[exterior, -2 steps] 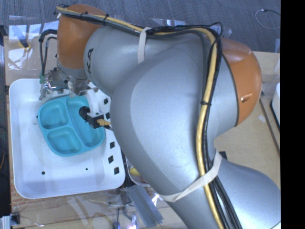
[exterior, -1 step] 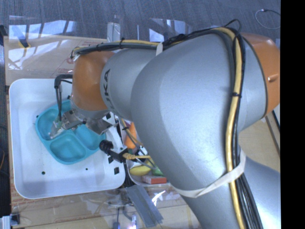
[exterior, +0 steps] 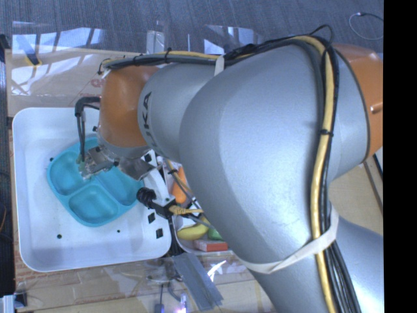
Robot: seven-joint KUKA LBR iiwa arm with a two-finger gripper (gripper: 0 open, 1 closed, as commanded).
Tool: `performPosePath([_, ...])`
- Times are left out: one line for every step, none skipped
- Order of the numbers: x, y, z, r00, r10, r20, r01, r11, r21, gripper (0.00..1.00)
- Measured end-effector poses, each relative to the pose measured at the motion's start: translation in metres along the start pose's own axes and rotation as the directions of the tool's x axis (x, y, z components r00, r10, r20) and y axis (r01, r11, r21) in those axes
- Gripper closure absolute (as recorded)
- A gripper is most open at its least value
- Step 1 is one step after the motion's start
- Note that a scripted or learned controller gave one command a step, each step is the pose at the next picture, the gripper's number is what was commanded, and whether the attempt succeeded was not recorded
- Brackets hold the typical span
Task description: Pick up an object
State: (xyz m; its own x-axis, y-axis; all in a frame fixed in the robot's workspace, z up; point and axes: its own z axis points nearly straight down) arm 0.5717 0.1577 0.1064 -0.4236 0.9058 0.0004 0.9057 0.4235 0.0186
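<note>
**Reaching down onto the blue tray**

The arm (exterior: 260,162) is leaning in over the left bin (exterior: 32,240), and its gripper (exterior: 91,165) is sitting low at the upper edge of the blue tray (exterior: 91,194), which is lying flat on the bin floor. The fingers are pointing down at the tray's rim, with the tray's compartments spreading out below and to the left of them. How far apart the fingers are standing cannot be told, nor whether they are actually pinching the rim; nothing is visibly clamped between them.

To do this step well, the fingers probably need to be straddling the thin raised rim, one inside a compartment and one outside, before closing. A flat tray offers little else to grip. Lifting slowly would likely be wise, since a wide tray held by one edge tends to swing and slip.

Well to the right of the fingers, a banana (exterior: 193,230) and other small items are lying in the second bin.
</note>
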Motion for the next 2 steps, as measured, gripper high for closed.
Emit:
performPosePath([0.0319,0.0106,-0.0588,1.000,0.009,0.001,-0.009,1.000,0.018,1.00])
performPosePath([0.0317,0.0104,-0.0586,1.000,0.009,0.001,-0.009,1.000,0.019,0.00])
